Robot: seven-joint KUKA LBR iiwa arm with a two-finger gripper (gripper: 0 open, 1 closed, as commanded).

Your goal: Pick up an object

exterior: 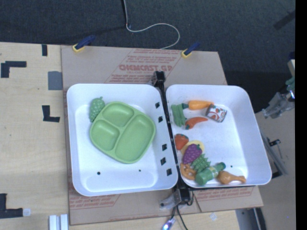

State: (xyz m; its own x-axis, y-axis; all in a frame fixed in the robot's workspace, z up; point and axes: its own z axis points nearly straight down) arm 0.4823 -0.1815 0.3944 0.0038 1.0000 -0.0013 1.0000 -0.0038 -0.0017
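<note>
Glossy green three-compartment plate beside knobbly grapes.

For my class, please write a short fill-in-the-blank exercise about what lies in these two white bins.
1. The green divided plate lies in the ____ bin.
2. The small can lies in the ____ bin.
3. The bunch of green grapes touches the plate's ____ edge.
4. The toy carrot is coloured ____.

Missing words: left; right; left; orange.

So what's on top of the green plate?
The green plate carries nothing in its three sections. Green toy grapes lie beside its upper left corner. Whatever sits beneath the plate is covered, except the white bin.
</note>
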